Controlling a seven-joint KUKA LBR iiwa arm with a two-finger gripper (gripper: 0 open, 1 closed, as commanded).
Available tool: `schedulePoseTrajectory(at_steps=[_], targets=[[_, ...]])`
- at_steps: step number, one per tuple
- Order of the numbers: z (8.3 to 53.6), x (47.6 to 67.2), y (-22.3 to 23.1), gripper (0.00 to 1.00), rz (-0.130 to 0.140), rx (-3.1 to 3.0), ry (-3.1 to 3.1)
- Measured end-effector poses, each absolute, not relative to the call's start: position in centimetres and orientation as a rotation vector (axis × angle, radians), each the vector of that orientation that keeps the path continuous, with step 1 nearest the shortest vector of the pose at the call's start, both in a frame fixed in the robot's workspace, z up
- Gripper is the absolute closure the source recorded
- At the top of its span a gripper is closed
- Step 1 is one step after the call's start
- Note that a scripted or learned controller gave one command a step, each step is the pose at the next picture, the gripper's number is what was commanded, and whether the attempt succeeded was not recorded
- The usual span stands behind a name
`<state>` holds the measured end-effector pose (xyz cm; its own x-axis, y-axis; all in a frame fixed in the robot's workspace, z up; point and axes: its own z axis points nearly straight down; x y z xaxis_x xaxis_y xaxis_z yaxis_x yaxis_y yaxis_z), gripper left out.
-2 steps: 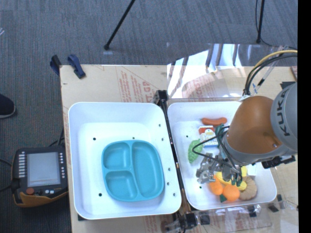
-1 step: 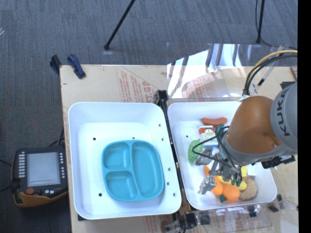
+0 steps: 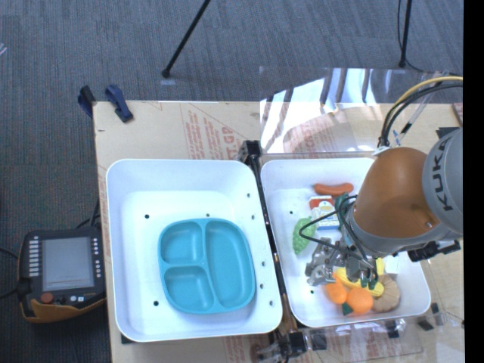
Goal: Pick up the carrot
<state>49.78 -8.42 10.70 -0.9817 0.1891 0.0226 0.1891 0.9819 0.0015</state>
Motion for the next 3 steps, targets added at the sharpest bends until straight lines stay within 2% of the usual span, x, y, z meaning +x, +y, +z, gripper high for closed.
schedulePoseTrajectory(at_steps=[1, 2, 3], targets=[[10.69, 49.78, -8.37, 0.00, -0.006, -0.294, -3.105], [11.23, 49.83, -8.29, 1.00, -0.007, -0.288, -3.100], [11.21, 49.82, -8.24, 0.00, -0.007, -0.287, -3.100]])
